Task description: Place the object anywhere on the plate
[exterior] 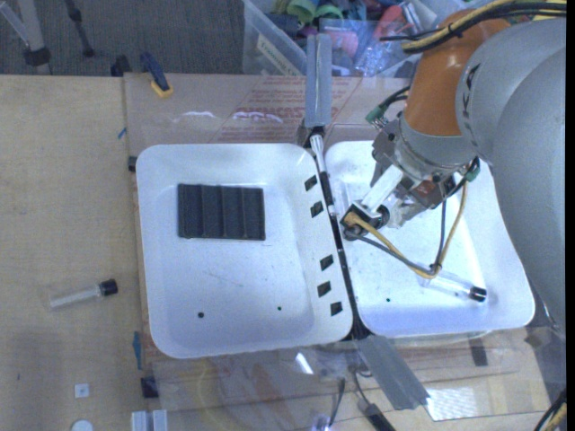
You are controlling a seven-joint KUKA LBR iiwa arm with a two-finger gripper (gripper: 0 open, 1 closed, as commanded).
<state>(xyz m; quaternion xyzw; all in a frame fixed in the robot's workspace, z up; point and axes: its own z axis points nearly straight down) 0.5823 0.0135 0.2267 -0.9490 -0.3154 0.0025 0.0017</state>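
The left bin [225, 294] floor is open below, left of and above the plate [221, 212]. Right of the plate the ridge [334, 232] with black clips stands, and beyond it the arm [467, 88] hangs over the right bin [503, 305].

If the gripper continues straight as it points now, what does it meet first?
Most likely the floor of the bin under the gripper, near the middle divider; depth is unclear.

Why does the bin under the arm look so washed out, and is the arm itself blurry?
In the camera view, glare bleaches the right bin almost to flat white, while the left bin keeps soft grey shading; the arm, close to the lens, looks soft-edged; the dark plate stays fairly sharp.
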